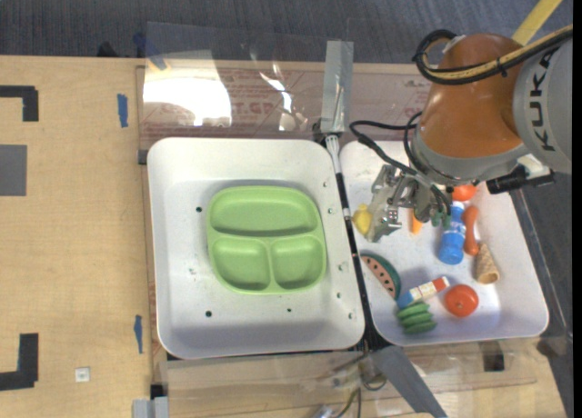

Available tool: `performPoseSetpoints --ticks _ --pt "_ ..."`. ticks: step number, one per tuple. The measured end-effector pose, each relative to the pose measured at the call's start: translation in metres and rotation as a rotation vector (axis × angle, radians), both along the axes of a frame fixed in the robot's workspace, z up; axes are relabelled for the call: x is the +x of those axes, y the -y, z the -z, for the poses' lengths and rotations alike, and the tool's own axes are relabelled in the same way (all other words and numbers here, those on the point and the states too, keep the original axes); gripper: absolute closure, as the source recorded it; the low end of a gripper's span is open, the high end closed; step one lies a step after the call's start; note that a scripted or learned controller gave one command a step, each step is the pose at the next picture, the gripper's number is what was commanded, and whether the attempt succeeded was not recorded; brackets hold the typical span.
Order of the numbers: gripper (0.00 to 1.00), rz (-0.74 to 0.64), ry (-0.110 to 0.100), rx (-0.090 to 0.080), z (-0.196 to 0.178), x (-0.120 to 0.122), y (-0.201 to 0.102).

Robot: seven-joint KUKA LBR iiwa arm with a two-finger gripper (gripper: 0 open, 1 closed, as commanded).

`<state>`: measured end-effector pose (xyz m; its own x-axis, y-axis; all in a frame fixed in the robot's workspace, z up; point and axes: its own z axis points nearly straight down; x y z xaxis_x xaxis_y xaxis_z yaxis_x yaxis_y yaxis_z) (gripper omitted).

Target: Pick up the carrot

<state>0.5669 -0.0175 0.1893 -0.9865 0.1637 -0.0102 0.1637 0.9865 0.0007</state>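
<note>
The carrot is a thin orange stick lying lengthwise in the right bin, just right of a blue bottle. My gripper hangs low over the left part of that bin, under the orange wrist band. It is about ninety pixels left of the carrot, with the blue bottle between them. A small yellow toy lies right beside the gripper on its left. A short orange piece shows at the gripper's right side.
The right bin also holds a watermelon slice, a red tomato, a green ridged toy, an ice-cream cone and a red-and-white piece. A green divided plate sits in the left bin.
</note>
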Motion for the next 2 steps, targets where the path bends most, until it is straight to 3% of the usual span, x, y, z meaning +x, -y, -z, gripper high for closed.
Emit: performPoseSetpoints --ticks 1,2 --pt "1.00 -0.296 -0.008 0.000 0.004 -0.046 0.012" --pt "1.00 -0.553 0.005 -0.009 -0.155 -0.026 0.082"
